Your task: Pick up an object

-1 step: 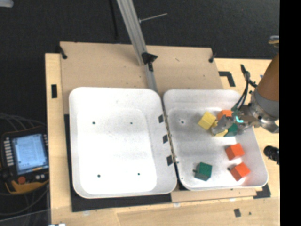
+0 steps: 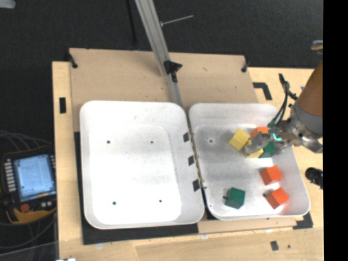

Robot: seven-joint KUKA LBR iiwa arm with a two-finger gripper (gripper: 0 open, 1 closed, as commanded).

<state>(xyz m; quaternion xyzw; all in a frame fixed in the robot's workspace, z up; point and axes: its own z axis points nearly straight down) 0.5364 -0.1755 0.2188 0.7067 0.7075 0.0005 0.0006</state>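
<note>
Contents of right bin (image 2: 217,118): one yellow block (image 2: 238,139), one green block (image 2: 235,198), two orange blocks (image 2: 271,174) (image 2: 278,198), plus a small cluster of pieces under the gripper (image 2: 265,143). Gripper sits low over that cluster beside the yellow block; finger opening and any grasp cannot be determined. Left bin (image 2: 133,162) adjoins. One tablet (image 2: 32,175) lies off-bench, far left.

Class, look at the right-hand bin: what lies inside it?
Right bin holds a yellow block, a green block and two orange blocks. The gripper covers a small cluster of more pieces; their number is unclear.
</note>
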